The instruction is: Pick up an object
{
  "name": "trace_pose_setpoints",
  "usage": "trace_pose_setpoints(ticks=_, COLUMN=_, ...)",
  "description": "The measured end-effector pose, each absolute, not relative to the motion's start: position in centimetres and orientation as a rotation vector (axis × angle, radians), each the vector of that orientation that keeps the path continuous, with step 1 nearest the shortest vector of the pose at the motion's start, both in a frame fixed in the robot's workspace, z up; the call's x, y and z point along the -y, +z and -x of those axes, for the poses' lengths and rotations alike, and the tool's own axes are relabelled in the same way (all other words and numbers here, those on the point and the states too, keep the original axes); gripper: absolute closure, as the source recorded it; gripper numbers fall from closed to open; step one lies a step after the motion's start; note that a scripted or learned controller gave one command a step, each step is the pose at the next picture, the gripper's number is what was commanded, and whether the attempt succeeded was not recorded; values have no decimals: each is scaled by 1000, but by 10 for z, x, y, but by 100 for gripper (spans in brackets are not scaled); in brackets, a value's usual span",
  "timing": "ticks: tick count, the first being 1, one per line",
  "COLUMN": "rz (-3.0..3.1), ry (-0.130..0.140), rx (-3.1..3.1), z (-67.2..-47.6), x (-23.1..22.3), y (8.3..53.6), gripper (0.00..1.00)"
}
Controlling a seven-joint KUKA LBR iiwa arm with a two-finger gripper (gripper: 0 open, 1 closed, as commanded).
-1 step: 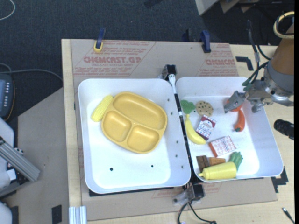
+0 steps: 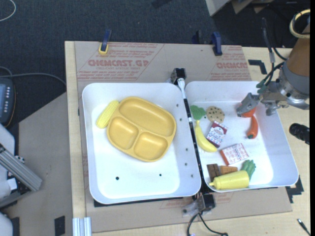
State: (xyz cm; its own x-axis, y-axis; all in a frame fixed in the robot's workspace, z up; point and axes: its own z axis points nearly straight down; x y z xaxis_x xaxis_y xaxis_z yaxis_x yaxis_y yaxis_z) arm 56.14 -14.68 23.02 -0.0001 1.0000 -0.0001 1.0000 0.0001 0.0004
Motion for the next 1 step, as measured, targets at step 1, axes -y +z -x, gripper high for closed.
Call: trace_pose_setpoints(ticks=1, rz=-2225, ry=-4, rx=-2225, z=-564, x=151, y=169, gripper=0)
